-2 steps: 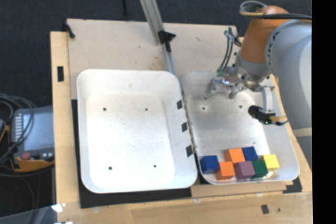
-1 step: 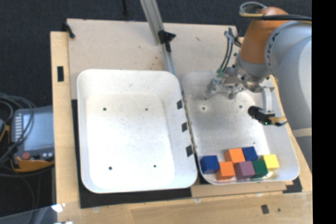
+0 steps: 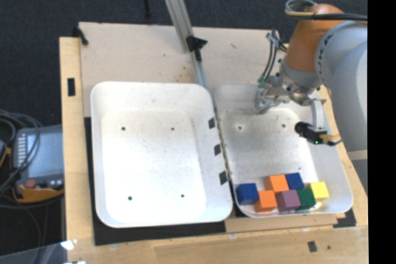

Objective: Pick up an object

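Arm over the right bin, blocks untouched

The hand hangs at the far edge of the right bin; its grip cannot be told; the coloured blocks lie clustered along that bin's near edge; the left bin sits beside it on the worktop.

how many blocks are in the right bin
7, clustered at the near edge: blue, orange, blue, yellow, orange, purple, green. None looks hidden.
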{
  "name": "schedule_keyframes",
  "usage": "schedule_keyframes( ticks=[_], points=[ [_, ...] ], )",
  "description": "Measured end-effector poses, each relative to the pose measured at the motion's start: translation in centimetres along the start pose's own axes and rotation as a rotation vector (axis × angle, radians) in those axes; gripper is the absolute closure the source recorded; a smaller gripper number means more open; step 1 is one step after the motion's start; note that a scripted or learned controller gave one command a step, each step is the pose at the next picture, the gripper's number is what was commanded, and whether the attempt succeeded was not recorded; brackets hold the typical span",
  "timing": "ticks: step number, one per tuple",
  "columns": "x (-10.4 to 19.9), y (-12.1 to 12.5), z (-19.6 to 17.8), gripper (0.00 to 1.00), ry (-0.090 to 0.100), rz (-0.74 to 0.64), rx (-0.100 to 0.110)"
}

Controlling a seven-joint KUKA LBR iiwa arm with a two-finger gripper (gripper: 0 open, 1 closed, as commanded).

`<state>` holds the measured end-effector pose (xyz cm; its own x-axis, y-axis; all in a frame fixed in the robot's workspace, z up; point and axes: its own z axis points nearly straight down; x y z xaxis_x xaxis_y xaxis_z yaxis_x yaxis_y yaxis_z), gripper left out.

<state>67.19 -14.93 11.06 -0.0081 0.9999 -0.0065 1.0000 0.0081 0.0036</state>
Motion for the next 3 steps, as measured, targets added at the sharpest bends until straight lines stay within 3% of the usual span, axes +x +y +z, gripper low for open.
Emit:
schedule_keyframes(
  ticks=[2,3],
  points=[
    [-0.1,-0.6,-10.6,1.0,0.006,0.007,-0.004],
    [5.1,-2.9,-11.9,1.0,0.008,0.001,0.002]
  ],
)
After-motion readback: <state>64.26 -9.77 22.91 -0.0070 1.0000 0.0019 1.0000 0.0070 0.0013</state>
